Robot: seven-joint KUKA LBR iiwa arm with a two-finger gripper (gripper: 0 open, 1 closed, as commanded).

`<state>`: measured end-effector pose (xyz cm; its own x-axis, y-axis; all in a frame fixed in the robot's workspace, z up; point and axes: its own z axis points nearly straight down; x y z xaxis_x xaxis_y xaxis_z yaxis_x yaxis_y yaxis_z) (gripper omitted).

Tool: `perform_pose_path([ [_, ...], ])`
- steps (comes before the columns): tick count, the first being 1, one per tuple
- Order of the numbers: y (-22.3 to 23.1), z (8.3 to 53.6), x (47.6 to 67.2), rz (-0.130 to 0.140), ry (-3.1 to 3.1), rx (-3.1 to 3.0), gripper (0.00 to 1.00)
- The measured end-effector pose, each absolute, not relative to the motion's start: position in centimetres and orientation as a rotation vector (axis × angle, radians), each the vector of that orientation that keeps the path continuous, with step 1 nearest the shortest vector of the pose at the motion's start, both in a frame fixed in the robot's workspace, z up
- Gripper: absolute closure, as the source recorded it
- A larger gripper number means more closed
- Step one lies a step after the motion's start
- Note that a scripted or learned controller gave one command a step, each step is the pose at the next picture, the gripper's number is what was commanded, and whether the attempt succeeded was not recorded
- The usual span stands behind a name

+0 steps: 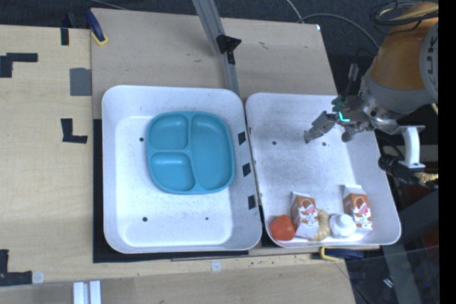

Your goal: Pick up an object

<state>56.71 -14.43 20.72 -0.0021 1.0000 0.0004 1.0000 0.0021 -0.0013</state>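
Two small cartons lie below the claw (329,127), near the lower rim of the right bin (285,110): the left carton (305,213) with its long axis running roughly up and down the view, tilted slightly, and the right carton (357,206) below and a little right of the claw, also lengthwise up and down, close to the bin's right wall. Between them sit a tan lump (324,224) and a white cap-like piece (344,226), with a red ball (283,228) at the left end of the row; all crowd the lower edge, some touching. The bin floor directly beneath and left of the claw is bare speckled white, giving open room. The claw hangs over the upper right part of this bin, its two dark fingers parted with nothing between them. Far left, the other bin (121,153) holds a blue divided plate (190,152).
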Motion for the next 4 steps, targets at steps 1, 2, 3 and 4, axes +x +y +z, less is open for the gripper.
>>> perform_pose_path([
  [1,-14.9,15.5,55.7,0.008,-2.218,-2.217,0.0],
  [2,-14.6,9.1,55.9,0.008,-2.219,-2.215,0.0],
  [3,-14.6,8.9,55.9,0.002,-2.223,-2.22,0.0],
  [4,-14.5,9.9,55.9,0.001,-2.222,-2.218,1.0],
])
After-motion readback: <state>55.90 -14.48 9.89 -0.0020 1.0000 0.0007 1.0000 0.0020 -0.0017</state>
